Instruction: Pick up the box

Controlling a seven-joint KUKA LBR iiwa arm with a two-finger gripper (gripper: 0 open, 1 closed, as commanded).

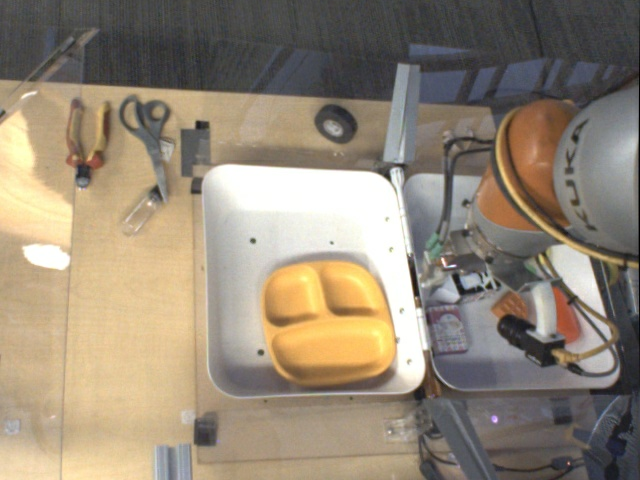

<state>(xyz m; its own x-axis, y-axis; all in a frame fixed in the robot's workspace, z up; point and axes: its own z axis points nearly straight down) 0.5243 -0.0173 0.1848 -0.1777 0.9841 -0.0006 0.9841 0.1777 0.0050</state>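
The arm (pixel 560 168) is seen over the right bin (pixel 470 373), its wrist low above the bin floor. The gripper (pixel 455 263) is hidden under the wrist, so whether it is open or closed cannot be told. The box (pixel 447 329), small and pinkish, lies flat by the bin's left wall, just in front of the gripper. A yellow tray (pixel 327 321) lies overturned in the left bin (pixel 250 208).

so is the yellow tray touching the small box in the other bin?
Apart. The camera view shows the yellow tray inside the left bin, while the small box lies in the right bin, with both bin rims between them.
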